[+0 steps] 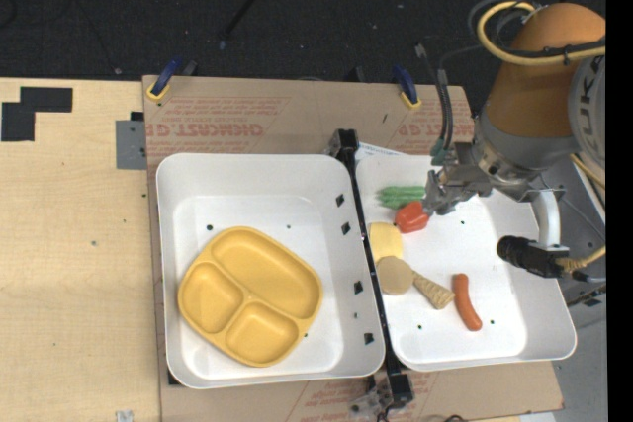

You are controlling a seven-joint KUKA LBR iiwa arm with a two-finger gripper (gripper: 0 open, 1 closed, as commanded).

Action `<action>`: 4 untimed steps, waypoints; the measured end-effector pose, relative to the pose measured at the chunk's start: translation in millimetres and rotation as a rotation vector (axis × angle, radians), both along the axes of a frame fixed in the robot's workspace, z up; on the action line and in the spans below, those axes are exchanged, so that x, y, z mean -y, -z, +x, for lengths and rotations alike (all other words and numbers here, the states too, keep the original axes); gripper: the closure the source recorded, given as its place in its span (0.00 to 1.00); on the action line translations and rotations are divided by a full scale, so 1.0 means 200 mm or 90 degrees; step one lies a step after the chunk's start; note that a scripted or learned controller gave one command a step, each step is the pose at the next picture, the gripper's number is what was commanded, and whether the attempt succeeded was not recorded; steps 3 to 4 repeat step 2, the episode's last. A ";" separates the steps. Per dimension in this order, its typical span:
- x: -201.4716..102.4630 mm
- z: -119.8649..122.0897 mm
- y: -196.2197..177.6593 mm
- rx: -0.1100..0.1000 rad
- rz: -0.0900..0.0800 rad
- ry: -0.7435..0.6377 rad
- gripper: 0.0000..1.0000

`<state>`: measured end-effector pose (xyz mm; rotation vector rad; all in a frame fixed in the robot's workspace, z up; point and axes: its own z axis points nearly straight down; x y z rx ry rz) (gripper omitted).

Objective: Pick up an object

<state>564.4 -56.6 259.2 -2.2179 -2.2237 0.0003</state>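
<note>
Two shallow white bins sit side by side on the tabletop point(69, 212), over a sheet of brown cardboard point(277, 109). The left bin point(188, 183), at lower centre of the frame, holds a single yellow plate point(249, 295) — smooth plastic, rounded, divided into three compartments, lying flat toward the bin's lower left.

The right bin point(534, 331) holds several small toy foods. A green leafy piece point(400, 195) lies near its upper left, with a red pepper-like piece point(411, 218) just below it. A pale yellow block point(385, 239) sits against the divider, and beneath it a tan, cone-shaped piece point(406, 279) with a rounded top. An orange-red sausage point(467, 300) lies apart, toward the lower middle of the bin.

The cardboard carries red printed lettering along its upper edge; it reads upside down and is too blurred to make out. Blue and yellow clamps point(406, 86) pin the sheet at the top.

The arm point(539, 84) enters from the right, grey with an orange band. Its claw point(435, 200) hangs low over the right bin, just beside the red piece — whether it is spread or closed cannot be told.
</note>
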 end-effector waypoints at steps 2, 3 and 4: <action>-0.61 0.02 0.10 -0.001 0.000 -0.001 1.00; -0.61 0.02 0.10 -0.001 0.000 -0.001 1.00; -0.61 0.02 0.10 -0.001 0.000 -0.001 1.00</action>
